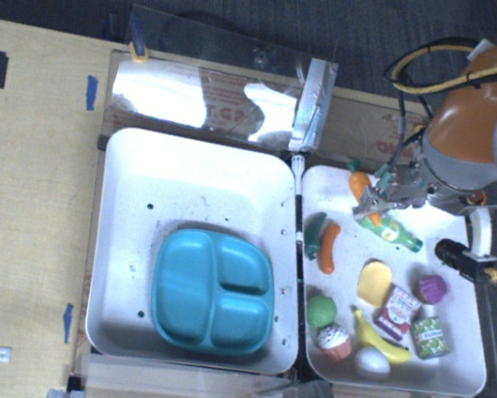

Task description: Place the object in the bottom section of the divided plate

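Note:
The blue divided plate (187, 289) lies in the left bin (139, 174), toward its front, with nothing in its compartments. My gripper (373, 204) hangs low over the back left corner of the right bin (465, 375). It sits just above a small green bottle (395, 233) lying on its side and right beside an orange piece (358, 182). Whether it touches either one I cannot make out.
The right bin also holds a dark green piece (316, 226), an orange-red stick (327, 248), a yellow piece (374, 282), a purple one (431, 290), a maroon box (397, 313), a green can (431, 338), a banana (382, 344), a green ball (321, 309), a cupcake (334, 341) and a white egg (373, 361).

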`<state>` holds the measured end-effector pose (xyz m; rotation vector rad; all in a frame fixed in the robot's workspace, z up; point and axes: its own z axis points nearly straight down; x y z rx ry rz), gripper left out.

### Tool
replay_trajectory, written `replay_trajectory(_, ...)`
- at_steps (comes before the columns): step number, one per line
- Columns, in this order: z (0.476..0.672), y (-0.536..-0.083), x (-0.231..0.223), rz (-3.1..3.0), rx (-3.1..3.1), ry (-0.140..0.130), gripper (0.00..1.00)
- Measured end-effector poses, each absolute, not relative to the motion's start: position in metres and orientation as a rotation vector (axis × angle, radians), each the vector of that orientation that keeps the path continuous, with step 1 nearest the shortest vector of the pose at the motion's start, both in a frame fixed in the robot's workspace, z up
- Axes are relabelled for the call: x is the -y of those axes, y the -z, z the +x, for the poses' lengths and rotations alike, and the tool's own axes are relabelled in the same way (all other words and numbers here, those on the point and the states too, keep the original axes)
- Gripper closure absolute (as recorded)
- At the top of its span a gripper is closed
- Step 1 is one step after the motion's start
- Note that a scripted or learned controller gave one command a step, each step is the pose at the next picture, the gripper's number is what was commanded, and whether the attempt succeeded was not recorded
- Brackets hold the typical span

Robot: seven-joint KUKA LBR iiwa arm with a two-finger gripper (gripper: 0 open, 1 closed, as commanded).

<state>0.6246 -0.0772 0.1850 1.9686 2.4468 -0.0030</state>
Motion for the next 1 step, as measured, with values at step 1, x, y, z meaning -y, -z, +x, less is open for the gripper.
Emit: replay_trajectory(1, 0.5628, -0.1845, 0.0226, 2.027, -2.402, 0.0, 1.0)
